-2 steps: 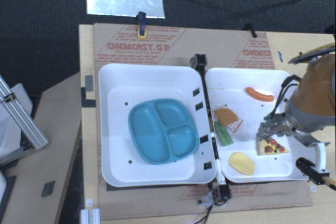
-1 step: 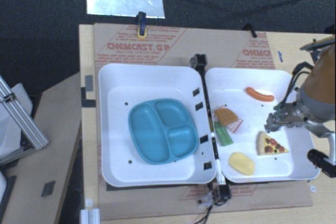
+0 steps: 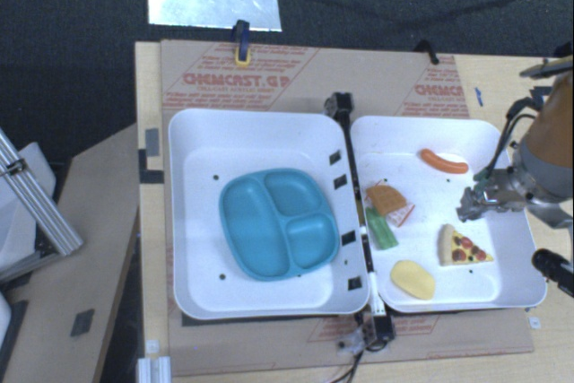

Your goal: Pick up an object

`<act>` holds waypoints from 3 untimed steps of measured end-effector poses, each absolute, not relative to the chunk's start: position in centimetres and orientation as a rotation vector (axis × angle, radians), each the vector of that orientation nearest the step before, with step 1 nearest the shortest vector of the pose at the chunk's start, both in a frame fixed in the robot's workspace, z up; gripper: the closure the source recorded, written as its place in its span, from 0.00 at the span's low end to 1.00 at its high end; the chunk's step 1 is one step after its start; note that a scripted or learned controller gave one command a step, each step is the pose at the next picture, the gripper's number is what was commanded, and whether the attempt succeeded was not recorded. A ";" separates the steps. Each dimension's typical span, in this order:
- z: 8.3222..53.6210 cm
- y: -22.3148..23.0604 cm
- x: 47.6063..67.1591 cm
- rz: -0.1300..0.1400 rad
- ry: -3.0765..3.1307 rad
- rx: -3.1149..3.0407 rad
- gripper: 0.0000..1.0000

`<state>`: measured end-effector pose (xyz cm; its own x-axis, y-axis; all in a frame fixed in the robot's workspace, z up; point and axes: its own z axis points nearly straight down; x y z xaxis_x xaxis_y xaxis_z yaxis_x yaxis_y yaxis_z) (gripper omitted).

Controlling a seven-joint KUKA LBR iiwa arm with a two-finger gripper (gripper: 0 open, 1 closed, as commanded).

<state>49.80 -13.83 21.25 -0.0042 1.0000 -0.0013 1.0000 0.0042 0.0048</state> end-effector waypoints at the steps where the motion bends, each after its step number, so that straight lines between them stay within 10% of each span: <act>1: 22.4 -8.1 50.7 0.005 2.232 2.209 1.00; 3: 23.6 2.0 51.0 0.004 2.233 2.210 1.00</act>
